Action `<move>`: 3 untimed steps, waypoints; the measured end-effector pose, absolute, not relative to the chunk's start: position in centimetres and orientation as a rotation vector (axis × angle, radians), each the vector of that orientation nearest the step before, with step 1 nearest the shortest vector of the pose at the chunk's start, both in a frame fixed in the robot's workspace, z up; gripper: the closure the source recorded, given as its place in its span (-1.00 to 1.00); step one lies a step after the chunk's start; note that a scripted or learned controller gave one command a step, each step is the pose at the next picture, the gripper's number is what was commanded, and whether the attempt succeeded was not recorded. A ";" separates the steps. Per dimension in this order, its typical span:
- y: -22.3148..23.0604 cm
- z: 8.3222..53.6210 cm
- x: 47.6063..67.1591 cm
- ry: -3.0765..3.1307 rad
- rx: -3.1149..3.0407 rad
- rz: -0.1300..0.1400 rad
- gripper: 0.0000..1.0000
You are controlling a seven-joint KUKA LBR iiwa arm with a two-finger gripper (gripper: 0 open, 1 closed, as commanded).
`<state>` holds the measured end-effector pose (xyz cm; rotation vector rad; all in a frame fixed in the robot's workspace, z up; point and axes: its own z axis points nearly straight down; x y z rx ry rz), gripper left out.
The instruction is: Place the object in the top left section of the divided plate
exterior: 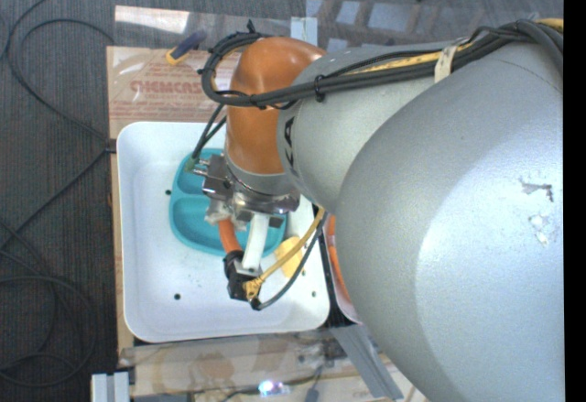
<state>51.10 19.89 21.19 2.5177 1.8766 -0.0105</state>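
A teal divided plate [186, 208] lies in the left white bin [151, 286], toward its right half. My gripper [229, 215] hangs low over the plate's right side, and the wrist and orange band hide most of the plate. A small orange object [224, 233] shows just under the gripper at the plate's lower right edge. I cannot tell whether the gripper holds it or it rests on the plate. The plate's dividers and its top left section are mostly hidden behind the wrist.
The big grey arm covers the right bin almost entirely; an orange-red sliver [331, 258] shows at that bin's left edge. A yellow and blue tool [186, 45] lies on the cardboard behind the left bin. White floor shows across the left bin's left and front parts.
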 end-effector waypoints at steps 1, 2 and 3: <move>22.9 22.9 55.3 1.888 2.508 -0.010 1.00; 15.2 13.6 62.9 1.660 2.663 -0.013 1.00; 23.1 16.7 64.4 1.398 2.809 -0.009 1.00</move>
